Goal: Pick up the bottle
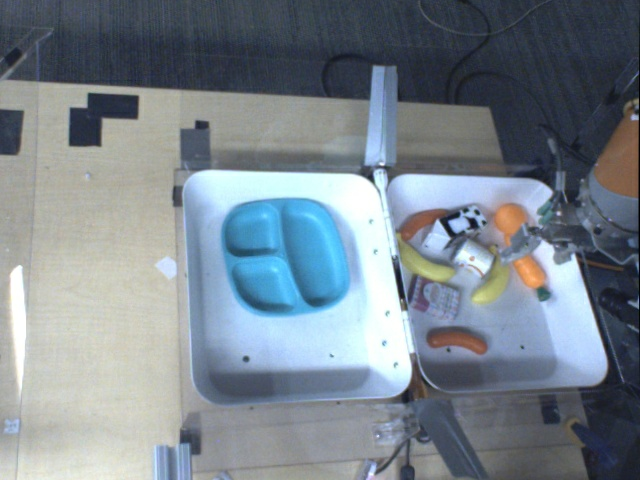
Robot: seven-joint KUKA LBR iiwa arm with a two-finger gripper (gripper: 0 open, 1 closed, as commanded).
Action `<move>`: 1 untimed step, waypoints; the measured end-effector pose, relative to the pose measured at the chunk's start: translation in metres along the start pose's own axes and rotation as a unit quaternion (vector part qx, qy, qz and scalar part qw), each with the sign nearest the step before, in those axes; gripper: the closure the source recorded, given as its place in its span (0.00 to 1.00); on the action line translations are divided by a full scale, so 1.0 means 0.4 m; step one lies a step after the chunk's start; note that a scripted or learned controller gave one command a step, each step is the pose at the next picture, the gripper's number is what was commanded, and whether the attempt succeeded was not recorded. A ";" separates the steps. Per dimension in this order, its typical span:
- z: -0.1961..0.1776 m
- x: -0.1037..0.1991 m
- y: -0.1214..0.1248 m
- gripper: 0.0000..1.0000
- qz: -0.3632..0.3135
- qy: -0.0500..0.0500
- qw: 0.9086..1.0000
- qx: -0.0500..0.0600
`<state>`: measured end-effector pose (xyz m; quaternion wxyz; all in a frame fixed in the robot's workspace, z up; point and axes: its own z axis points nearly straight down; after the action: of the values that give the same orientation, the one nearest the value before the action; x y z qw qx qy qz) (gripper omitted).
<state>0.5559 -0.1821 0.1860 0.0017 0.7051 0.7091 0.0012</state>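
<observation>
On the bench, two shallow white bins sit side by side, the left bin [200, 298] holding a blue divided tray [286, 255] that lies near its centre with three compartments facing up. Beside it, the right bin [575, 353] carries a cluster of small items gathered toward its upper left. The bottle [474, 256] — a small white-and-grey container lying on its side — rests in the middle of that cluster, touching a yellow banana [423, 261] on its left and just beside a second yellow banana piece [492, 282] on its right. Above the bottle lies a black-and-white toy [462, 220], next to a reddish sausage-shaped piece [420, 220]. An orange ball [510, 217] sits at the upper right of the group, and a carrot [530, 273] with a green tip lies tilted below it. A small printed packet [435, 297] lies flat under the bananas, and a brown hot dog [457, 341] rests alone nearer the front of the bin. The gripper [556, 230] hangs over the bin's right rim, near the carrot and well apart from the bottle — whether it is released or clenched cannot be told from this view, and nothing is seen held in it.
</observation>
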 end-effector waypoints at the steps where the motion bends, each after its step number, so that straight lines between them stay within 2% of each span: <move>1: -0.013 -0.029 -0.118 0.00 0.086 0.000 0.996 0.000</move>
<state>0.5086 -0.1942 0.1909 0.0014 0.7635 0.6458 0.0015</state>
